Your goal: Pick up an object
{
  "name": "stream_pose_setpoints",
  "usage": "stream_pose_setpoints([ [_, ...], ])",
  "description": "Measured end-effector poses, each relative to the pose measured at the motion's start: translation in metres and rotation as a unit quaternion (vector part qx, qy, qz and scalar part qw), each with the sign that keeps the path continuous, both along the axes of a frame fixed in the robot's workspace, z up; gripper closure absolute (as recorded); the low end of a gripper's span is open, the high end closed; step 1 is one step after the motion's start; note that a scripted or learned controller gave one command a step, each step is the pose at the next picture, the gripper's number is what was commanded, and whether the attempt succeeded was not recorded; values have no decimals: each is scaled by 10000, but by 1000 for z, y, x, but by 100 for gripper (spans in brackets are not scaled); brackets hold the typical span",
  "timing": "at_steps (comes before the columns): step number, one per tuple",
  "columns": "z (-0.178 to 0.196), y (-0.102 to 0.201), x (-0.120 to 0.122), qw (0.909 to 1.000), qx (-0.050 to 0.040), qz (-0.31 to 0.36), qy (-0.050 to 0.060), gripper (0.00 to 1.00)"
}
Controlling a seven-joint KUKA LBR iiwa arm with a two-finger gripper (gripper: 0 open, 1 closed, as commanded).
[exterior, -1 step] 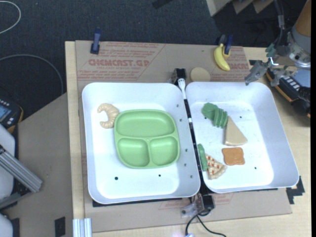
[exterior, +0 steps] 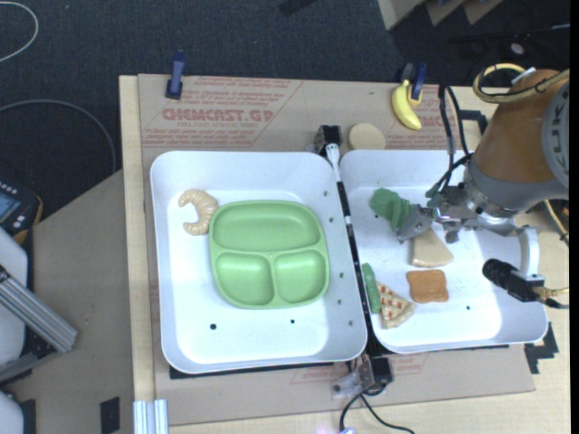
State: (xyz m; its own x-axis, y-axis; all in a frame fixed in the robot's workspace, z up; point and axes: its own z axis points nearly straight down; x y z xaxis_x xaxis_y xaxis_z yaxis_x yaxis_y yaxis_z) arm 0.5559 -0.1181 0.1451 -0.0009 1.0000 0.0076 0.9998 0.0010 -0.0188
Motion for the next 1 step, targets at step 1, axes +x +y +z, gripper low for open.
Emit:
stream_pose_setpoints([
  [1, 86, -53, -50, 9999, -66, -36, -129, 0],
])
